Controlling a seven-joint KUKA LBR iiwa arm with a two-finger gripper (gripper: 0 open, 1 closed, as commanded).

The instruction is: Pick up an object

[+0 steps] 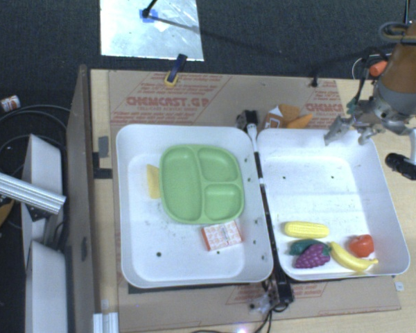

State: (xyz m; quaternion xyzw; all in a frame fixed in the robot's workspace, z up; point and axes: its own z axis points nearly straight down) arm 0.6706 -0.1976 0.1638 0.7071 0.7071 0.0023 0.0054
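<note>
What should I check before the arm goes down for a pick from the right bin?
1. End effector clear of the right bin: ok, it sits above the far right corner.
2. Nothing carried already: ok, nothing visible between its fingers.
3. Targets in sight: ok, corn, grapes, banana and tomato lie along the near edge.
4. Targets separated: not ok, grapes, banana and tomato crowd together.
5. Easiest pick: corn, ok, most room around it.
</note>
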